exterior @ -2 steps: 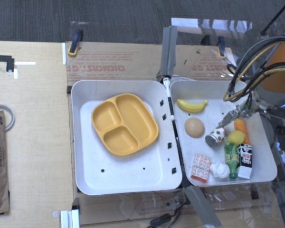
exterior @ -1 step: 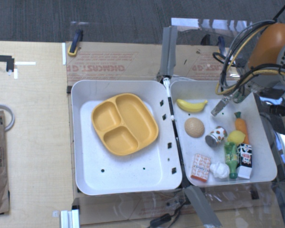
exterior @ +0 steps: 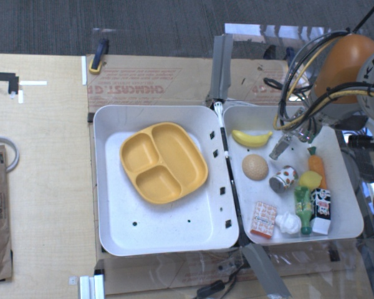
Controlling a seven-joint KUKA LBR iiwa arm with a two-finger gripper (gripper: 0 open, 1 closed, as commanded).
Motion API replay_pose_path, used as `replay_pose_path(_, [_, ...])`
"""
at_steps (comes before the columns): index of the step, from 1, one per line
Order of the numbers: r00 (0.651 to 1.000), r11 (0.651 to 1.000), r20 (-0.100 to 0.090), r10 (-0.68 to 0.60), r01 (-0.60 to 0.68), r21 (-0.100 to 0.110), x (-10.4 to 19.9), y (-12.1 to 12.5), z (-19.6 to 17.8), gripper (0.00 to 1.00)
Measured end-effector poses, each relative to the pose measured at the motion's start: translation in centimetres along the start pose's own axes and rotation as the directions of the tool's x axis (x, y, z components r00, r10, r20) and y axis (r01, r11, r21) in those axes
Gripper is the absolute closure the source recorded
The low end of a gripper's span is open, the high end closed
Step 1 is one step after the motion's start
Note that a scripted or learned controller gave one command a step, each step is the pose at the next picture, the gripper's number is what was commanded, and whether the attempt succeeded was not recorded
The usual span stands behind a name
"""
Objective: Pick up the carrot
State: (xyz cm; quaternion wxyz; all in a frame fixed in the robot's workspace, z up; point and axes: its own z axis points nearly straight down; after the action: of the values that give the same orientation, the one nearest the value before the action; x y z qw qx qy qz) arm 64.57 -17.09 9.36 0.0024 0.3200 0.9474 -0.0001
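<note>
The carrot (exterior: 316, 167) is orange with a green top and lies along the right side of the right bin (exterior: 349, 185), pointing towards the front. My gripper (exterior: 294, 143) hangs over the back of that bin, just left of and above the carrot's green end. It is open, with one grey finger (exterior: 278, 148) slanting down to the left and nothing between the fingers. The carrot lies untouched on the bin floor.
Around the carrot lie a banana (exterior: 252, 138), a tan ball (exterior: 255, 166), a small can (exterior: 283, 178), a yellow lemon (exterior: 310, 179), a green bottle (exterior: 303, 207), a milk carton (exterior: 322, 210) and a small box (exterior: 263, 220). A yellow divided plate (exterior: 164, 161) sits in the left bin (exterior: 112, 217).
</note>
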Motion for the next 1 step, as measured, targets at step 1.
replay_pose_path(1, [0.985, 0.985, 0.000, -0.172, 0.172, 0.000, 2.91, 2.58, 0.02, 0.00])
